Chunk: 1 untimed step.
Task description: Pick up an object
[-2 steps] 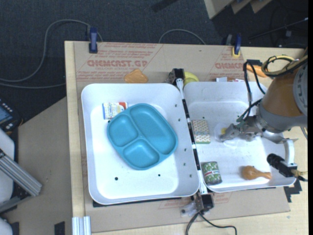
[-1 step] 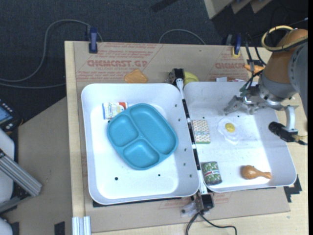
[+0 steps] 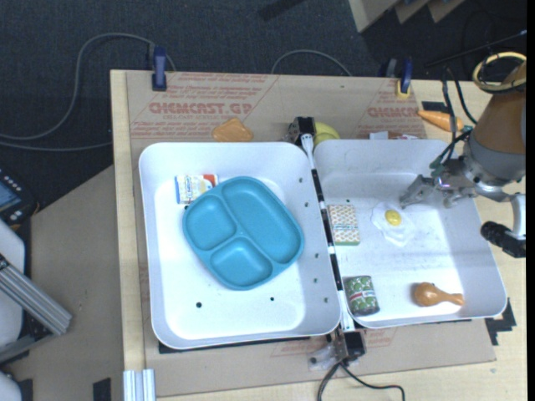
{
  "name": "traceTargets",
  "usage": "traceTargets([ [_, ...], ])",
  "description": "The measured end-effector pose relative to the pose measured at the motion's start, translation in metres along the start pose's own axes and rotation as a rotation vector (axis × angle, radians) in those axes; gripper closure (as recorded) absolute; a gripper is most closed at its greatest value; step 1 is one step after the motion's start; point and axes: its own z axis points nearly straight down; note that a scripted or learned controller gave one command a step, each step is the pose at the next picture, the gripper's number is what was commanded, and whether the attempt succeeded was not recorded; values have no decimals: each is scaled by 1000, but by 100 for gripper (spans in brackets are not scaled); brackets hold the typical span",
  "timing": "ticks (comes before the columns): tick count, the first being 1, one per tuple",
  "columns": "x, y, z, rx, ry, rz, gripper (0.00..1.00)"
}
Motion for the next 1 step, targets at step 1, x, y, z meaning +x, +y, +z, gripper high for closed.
traceTargets([
  [1,80,0,25,2,3,-7,0],
])
